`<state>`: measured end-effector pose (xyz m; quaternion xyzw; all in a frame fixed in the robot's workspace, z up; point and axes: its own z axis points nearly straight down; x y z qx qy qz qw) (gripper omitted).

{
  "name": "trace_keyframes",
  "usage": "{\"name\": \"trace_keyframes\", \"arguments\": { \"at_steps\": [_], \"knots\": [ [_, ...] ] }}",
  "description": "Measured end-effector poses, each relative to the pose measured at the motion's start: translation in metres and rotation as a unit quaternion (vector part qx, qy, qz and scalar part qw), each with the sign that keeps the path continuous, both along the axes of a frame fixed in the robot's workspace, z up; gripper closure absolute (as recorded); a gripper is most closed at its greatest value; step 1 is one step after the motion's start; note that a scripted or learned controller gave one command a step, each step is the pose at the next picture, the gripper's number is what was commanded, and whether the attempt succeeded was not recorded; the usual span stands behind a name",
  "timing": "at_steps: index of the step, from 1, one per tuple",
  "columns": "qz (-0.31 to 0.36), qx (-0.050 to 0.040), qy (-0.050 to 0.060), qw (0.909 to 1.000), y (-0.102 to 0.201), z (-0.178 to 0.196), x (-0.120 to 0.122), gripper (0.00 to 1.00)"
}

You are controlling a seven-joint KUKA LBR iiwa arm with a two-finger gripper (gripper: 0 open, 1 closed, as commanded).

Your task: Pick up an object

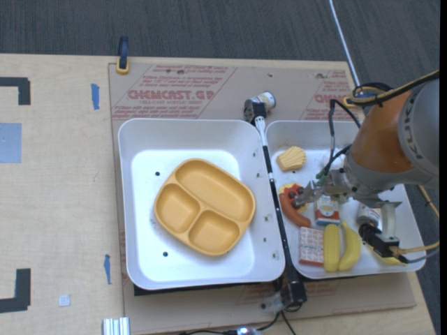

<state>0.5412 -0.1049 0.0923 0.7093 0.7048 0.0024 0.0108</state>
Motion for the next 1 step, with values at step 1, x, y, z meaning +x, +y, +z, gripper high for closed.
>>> {"name": "trace_keyframes", "arguments": {
  "at_steps": [1],
  "knots": [
    [-0.001,0.0004,-0.002,1.0000,0.0029,-0.0001,-0.0090,0.00]
  ]
}}
